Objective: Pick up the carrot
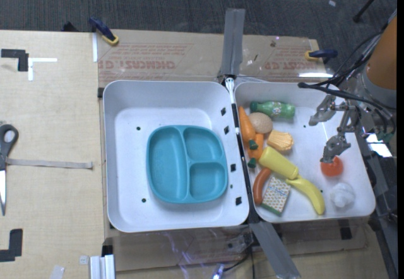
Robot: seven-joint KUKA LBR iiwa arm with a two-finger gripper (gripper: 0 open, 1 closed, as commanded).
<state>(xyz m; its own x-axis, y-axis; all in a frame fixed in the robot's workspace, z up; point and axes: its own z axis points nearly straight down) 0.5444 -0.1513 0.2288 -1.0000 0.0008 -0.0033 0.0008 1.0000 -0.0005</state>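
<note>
The claw point(332, 145) is hovering open and empty above a tomato point(332, 166).
It should be aiming left, lengthwise over the carrot point(246, 127).

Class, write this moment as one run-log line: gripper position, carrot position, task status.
gripper: over right bin, above tomato | carrot: at bin's left wall, apart from gripper | status: not picked

red print on cardboard point(151, 57), mirrored, illegible
</note>
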